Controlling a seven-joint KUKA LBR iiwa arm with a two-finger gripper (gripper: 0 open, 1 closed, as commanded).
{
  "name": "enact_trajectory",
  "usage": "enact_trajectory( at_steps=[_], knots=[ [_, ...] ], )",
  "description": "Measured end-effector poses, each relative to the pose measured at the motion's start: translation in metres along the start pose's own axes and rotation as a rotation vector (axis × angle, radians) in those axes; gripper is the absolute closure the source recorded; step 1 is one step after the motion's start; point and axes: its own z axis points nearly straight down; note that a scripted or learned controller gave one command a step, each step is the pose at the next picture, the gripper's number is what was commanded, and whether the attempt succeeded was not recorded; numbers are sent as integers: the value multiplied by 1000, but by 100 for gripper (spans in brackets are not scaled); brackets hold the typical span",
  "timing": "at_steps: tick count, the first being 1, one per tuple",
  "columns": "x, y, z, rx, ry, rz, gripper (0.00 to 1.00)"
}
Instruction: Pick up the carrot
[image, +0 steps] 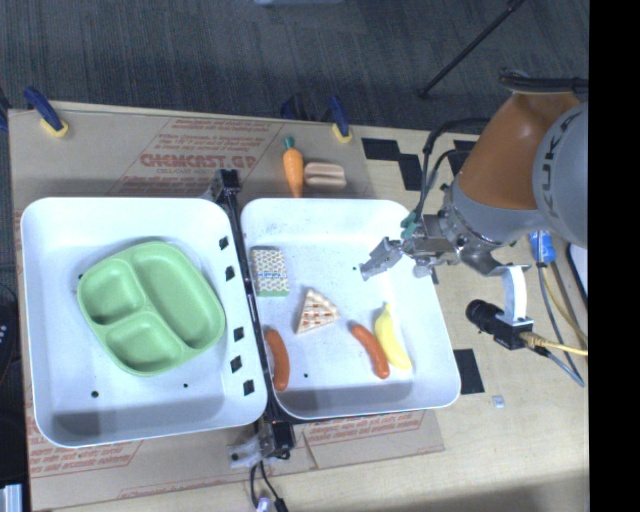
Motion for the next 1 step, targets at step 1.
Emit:
enact_trajectory(
  at_steps=[1],
  knots=[
    [65,72,61,0,0,170,0]
  ],
)
